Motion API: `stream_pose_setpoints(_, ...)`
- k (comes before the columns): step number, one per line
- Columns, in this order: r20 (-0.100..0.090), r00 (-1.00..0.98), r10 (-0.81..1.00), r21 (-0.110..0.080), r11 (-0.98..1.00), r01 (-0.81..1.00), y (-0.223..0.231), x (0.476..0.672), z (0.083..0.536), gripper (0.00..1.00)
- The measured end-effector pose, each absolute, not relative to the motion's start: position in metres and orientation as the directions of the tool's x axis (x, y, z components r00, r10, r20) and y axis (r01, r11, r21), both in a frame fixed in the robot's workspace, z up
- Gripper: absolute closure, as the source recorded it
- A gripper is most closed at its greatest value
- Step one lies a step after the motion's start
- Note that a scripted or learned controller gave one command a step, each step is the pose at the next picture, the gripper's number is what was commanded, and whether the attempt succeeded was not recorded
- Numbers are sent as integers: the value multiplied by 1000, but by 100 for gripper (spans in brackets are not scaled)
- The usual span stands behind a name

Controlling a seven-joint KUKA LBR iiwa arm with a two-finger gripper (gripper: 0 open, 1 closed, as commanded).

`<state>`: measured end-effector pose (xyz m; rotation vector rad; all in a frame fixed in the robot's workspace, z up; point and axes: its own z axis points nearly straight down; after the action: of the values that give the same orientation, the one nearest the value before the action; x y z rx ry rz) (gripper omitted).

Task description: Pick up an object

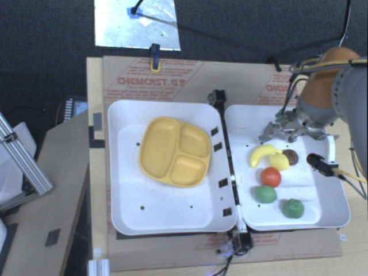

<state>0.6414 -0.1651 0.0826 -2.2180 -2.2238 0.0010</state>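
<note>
The right bin (244, 119) holds several toy foods. A yellow banana (262, 154) lies beside a yellow lemon (280, 162) and a small brown piece (291, 156). Below them sit a red tomato (271, 177) and two green fruits (265, 194) (293, 207). My gripper (282, 133) hangs over the upper part of the right bin, just above and behind the banana and lemon. Nothing shows in its grasp. The grey arm with its orange band (322, 91) reaches in from the right.
In the left bin (123, 211) lies a yellow divided plate (175, 151), tilted. A black divider strip (225, 154) runs between the bins. Cardboard (190, 76) lies under both bins, and a shiny sheet (137, 16) is at the back.
</note>
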Motion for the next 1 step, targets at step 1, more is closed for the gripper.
stream_pose_setpoints(1, -2, -3, 1000, 6, 3, 1000, -165, 643, 96, 100)
